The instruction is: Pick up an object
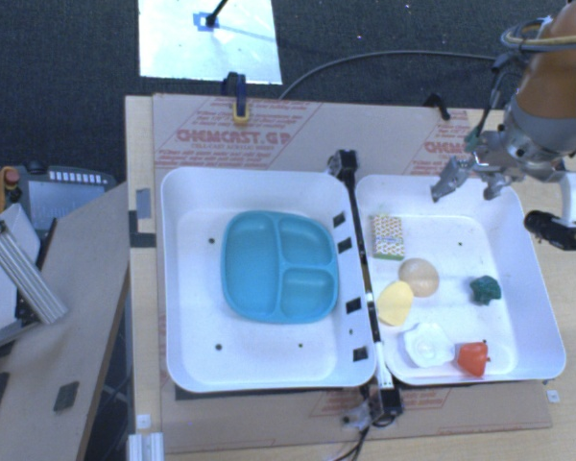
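Above the right bin's (547,353) far edge, the pincer (468,182) is hovering with fingers apart, gripping nothing. This is looking like the approach step. Below it are lying 6 objects, the patterned box (388,236) nearest; next it is needing a descent onto 1.

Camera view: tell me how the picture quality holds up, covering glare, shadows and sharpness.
Camera view: the light is even and soft, with faint shadows under the blue plate and the small things in the right bin; the pale sheet on the dark floor glares nearly white; the arm's hand looks slightly soft; the whole picture is low in detail.
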